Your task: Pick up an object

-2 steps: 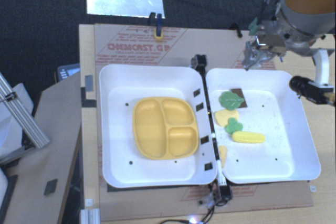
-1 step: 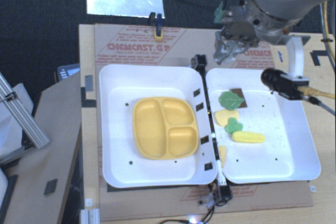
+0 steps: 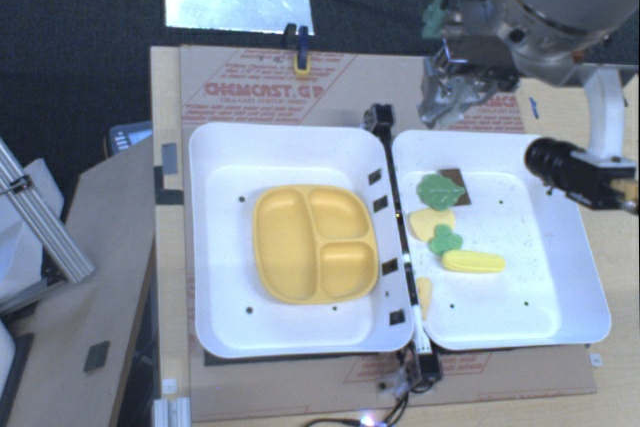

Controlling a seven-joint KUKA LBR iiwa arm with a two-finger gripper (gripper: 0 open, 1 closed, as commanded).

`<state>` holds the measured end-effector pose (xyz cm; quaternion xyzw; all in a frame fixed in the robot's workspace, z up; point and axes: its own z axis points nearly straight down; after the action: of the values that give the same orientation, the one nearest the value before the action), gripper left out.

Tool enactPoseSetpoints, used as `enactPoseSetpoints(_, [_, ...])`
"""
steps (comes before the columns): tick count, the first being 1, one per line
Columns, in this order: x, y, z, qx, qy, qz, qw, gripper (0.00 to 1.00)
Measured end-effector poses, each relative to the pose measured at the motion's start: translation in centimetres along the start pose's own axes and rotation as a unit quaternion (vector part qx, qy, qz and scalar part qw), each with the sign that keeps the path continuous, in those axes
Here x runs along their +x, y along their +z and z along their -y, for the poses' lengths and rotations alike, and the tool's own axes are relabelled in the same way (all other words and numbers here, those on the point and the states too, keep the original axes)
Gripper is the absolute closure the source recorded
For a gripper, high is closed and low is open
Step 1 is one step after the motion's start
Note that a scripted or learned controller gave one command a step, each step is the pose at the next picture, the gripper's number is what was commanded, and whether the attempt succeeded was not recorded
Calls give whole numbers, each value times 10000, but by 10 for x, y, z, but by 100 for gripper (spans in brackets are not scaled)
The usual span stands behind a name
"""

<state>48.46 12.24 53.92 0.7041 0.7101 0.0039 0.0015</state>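
Note:
Several small toy pieces lie on the left side of the right bin (image 3: 570, 305): a green leaf-shaped piece (image 3: 437, 188) over a brown square (image 3: 452, 179), a pale yellow piece (image 3: 428, 223), a small green piece (image 3: 445, 239), a yellow banana-like piece (image 3: 473, 262) and a pale yellow piece (image 3: 424, 293) by the divider. My gripper (image 3: 450, 103) hangs high above the bin's back edge, beyond the objects. Nothing shows between its fingers.
The left bin (image 3: 215, 165) holds a yellow divided plate (image 3: 312, 243). A black cylindrical part (image 3: 570, 170) juts over the right bin's far right corner. A yellow clamp (image 3: 300, 55) stands on the board behind the bins.

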Motion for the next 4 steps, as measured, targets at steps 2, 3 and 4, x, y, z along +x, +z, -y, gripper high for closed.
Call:
enactPoseSetpoints(2, [65, 152, -134, -10, 49, 15, 10000, 100])
enactPoseSetpoints(3, [103, 27, -98, -36, -3, -18, 10000, 100])
enactPoseSetpoints(4, [112, 184, 5, 133, -6, 46, 9999, 100])
